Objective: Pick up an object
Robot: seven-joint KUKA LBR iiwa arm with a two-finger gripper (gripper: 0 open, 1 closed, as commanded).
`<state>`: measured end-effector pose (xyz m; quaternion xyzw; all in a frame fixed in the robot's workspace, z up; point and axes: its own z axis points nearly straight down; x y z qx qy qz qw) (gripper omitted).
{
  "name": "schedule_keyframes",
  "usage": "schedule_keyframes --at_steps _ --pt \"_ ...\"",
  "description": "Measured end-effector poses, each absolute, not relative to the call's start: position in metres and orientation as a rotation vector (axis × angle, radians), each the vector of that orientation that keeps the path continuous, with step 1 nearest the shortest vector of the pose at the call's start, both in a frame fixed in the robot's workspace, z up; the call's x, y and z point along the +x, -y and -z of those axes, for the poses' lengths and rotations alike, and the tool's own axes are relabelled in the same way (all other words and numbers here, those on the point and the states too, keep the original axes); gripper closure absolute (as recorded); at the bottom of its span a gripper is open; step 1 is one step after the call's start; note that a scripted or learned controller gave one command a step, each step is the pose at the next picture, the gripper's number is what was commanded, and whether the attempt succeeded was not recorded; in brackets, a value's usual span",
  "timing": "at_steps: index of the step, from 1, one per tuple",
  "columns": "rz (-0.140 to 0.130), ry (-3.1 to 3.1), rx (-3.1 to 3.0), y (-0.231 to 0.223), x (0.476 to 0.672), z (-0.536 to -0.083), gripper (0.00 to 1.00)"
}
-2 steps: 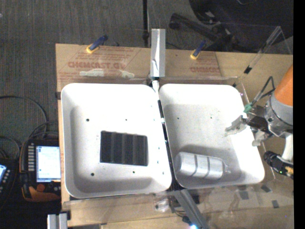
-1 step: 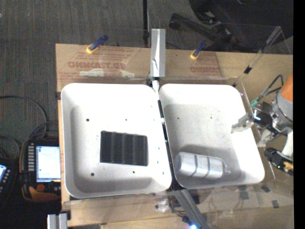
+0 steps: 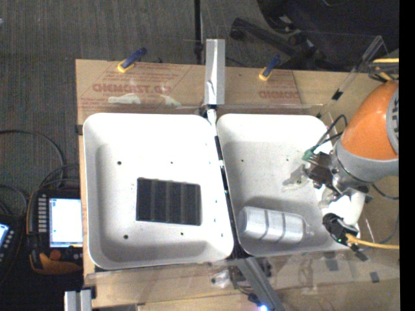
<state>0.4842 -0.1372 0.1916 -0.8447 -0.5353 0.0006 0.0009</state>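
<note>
1. I see my gripper point(image 3: 299, 177) over the right bin's point(image 3: 259, 138) right side, two pale thin fingers pointing left; I cannot tell whether they are apart or together, and nothing shows between them.
2. One silvery ribbed cylinder point(image 3: 272, 225) lies on its side at that bin's near edge.
3. One dark ridged rectangular block point(image 3: 168, 201) lies flat in the left bin point(image 3: 110, 141).
4. Two smooth white bins sit on a brown bench point(image 3: 149, 86) holding two blue-and-yellow clamps point(image 3: 131, 59); grey carpet beyond.
</note>
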Motion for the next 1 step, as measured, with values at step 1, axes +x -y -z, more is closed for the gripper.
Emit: schedule_keyframes --at_steps 1 --pt "-0.003 1.644 -2.68 0.1834 0.5163 -0.3081 0.0"
